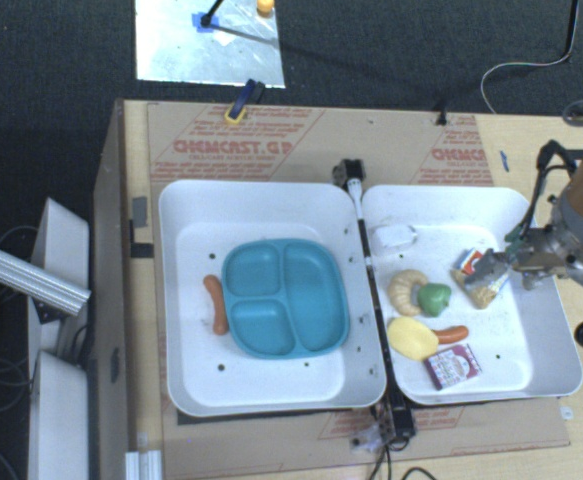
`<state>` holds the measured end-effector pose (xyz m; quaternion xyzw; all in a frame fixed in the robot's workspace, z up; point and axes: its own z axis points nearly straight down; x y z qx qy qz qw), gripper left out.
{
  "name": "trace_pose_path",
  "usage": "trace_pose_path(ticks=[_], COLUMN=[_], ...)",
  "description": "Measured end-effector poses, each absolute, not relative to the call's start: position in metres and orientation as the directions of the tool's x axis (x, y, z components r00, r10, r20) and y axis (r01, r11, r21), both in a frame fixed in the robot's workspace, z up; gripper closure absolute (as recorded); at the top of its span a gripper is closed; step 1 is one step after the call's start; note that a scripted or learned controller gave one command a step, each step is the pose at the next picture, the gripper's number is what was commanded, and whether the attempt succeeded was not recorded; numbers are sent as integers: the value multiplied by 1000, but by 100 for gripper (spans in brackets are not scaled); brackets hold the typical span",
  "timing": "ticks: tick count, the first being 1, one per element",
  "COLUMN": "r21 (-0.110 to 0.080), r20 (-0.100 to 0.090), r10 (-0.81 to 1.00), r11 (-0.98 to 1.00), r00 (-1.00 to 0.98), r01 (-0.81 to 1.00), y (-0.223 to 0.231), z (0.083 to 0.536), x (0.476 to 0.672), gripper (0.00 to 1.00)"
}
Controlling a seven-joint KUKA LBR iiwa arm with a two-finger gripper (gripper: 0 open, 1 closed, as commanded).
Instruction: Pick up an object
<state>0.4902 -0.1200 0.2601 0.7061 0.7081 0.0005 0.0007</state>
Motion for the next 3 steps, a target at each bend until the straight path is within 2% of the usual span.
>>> trace_pose_path(ticks=[1,2,3], r21=[-2,7,15], r20=[1,1,-4], r10=[1000,1000,1000], r11=[1,3,2], r00=[-1,-3,-2], r01=[1000,1000,1000], y=[-108,-93,-95], z=[140,89,99], x=[516,553,555], gripper=[0,0,100])
